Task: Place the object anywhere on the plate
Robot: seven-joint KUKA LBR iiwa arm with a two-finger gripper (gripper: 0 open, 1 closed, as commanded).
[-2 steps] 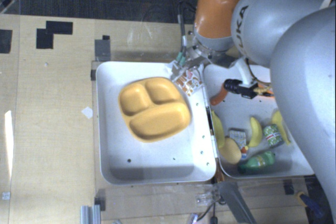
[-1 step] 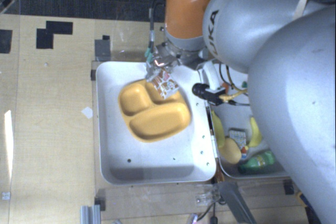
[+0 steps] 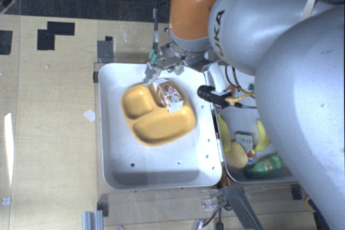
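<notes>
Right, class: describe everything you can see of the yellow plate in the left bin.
The plate is yellow, smooth and plastic-looking, with divided rounded compartments. It lies flat in the left bin, towards its far side. A small box with a white and reddish print rests on its upper right part, tilted, beside the gripper above it.

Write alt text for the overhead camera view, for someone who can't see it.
A grey arm's gripper hangs over a yellow compartmented plastic plate in the left white bin, where a small red-and-white box sits on the plate's upper right part. The right bin holds yellow and green items.
</notes>
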